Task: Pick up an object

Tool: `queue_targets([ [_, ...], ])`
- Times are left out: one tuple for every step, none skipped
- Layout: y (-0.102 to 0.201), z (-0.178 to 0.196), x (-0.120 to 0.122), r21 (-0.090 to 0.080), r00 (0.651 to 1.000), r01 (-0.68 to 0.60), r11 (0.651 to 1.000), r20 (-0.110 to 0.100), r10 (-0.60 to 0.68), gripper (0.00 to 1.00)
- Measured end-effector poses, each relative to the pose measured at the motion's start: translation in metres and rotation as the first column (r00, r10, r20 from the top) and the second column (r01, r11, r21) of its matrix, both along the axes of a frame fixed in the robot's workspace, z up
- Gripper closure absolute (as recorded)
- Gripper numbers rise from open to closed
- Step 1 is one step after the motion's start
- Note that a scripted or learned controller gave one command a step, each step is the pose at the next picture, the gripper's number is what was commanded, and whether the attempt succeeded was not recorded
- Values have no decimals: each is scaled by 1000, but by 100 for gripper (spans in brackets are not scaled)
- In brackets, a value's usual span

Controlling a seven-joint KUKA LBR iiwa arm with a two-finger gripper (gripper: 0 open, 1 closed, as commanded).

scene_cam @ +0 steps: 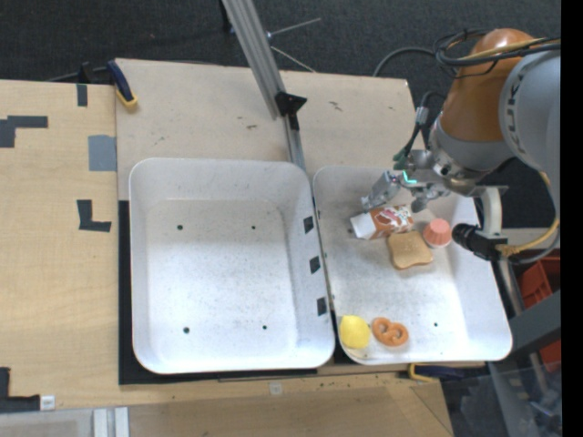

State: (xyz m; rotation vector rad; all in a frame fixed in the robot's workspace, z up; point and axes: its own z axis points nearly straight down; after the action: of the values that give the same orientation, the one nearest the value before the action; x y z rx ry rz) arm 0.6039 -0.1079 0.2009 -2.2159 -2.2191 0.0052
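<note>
- Arm is reaching in from the right, with the gripper [398, 187] hanging over the upper part of the right bin [474, 330].
- Fingers [379, 192] are looking parted, with nothing between them; the gap is too blurred to judge further.
- Nearest candidate: a red-and-white packet [383, 220] lying just below the gripper on the bin floor, tilted, its white end pointing left.
- A toast slice [409, 250] is touching the packet's lower right edge; a small pink cup [438, 233] is sitting just beside the toast on the right.
- Well apart at the bin's front edge: a yellow lemon [355, 332] and an orange pretzel [391, 332], side by side.
- Left bin [150, 244] is holding no pickable item.
- Judgement: step in hand is the descent onto the packet. Doing it well means centring over the packet's middle, turning the fingers across its narrow side, and keeping them off the toast.
- Risk: a closing finger nudging the toast, or the flat packet sliding out.
</note>
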Motion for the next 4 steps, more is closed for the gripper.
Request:
queue_targets([
  [0, 2, 1, -1, 1000, -1, 1000, 4, 1, 0],
  [4, -52, -10, -2, 1000, 0, 1000, -1, 0, 0],
  [1, -114, -14, -3, 1000, 0, 1000, 4, 0, 0],
  [1, -112, -14, -1, 1000, 0, 1000, 5, 0, 0],
])
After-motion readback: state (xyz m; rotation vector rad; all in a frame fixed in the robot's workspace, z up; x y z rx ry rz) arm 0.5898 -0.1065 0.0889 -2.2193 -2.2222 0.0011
